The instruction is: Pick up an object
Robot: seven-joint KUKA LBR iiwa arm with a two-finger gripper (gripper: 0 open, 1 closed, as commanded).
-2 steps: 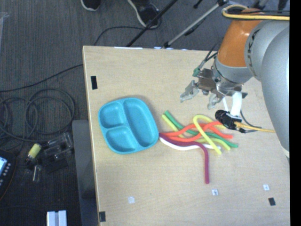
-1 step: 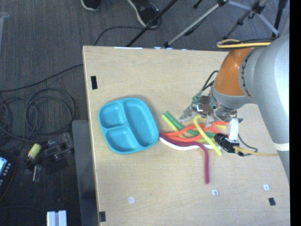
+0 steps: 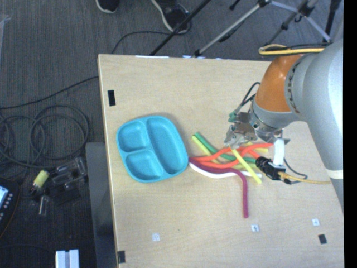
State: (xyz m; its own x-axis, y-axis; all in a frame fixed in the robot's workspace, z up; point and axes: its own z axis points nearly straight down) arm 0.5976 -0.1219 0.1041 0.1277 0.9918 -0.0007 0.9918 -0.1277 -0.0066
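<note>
Light wooden bench (image 3: 167,88) fills centre and right of frame; dark carpet with cables on the left, tripod legs along the top. Blue divided plate (image 3: 152,148) sits centre-left on the bench, nothing in it. Just right of it, a tangle of coloured flexible sticks (image 3: 231,161): orange, red, green, yellow, white, plus a magenta one trailing toward the lower centre. Gripper (image 3: 241,134) is down at the pile's upper right edge, probably touching the top strands. Cannot tell how far open it is or whether it has anything; the wrist hides that. Nothing lifted, sticks all lie flat. Grasp and lift remain.
</note>
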